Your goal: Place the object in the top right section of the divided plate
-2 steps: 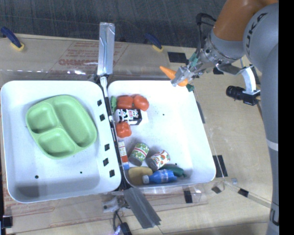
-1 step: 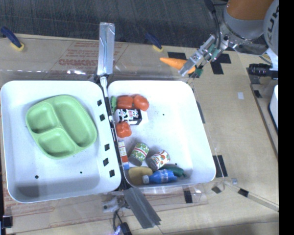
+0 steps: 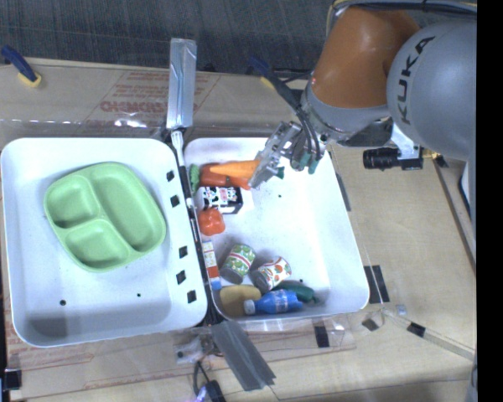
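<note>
The tool [image 3: 272, 164] hangs over the upper part of the right bin [image 3: 335, 224], its fingers pinching the right end of the orange carrot [image 3: 228, 173]. The carrot lies sideways near the bin's upper left corner, well apart from the green divided plate [image 3: 105, 214] in the left bin [image 3: 33, 308].

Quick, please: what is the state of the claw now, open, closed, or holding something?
Claw: at the tip of the carrot in the right bin; whether it is open, closed or gripping cannot be told.
</note>
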`<action>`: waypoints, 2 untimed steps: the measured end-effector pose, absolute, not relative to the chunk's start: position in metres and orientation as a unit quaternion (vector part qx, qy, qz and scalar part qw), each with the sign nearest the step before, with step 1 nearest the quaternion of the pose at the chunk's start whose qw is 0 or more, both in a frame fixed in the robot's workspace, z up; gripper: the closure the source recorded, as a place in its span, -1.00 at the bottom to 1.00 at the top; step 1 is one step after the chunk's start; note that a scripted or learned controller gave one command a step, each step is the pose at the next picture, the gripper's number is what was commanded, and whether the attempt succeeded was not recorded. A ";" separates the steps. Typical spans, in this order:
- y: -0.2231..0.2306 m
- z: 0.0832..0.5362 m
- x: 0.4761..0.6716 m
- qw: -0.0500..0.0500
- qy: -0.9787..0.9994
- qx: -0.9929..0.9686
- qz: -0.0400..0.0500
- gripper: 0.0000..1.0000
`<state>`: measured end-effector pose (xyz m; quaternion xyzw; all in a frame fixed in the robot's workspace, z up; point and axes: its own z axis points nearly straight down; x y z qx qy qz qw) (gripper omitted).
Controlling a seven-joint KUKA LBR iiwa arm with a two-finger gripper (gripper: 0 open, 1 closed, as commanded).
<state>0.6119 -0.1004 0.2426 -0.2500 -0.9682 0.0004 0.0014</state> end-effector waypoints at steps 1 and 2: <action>-0.143 0.308 0.568 -0.002 -0.991 -0.137 0.001 1.00; -0.211 0.371 0.554 -0.002 -0.997 0.073 0.002 1.00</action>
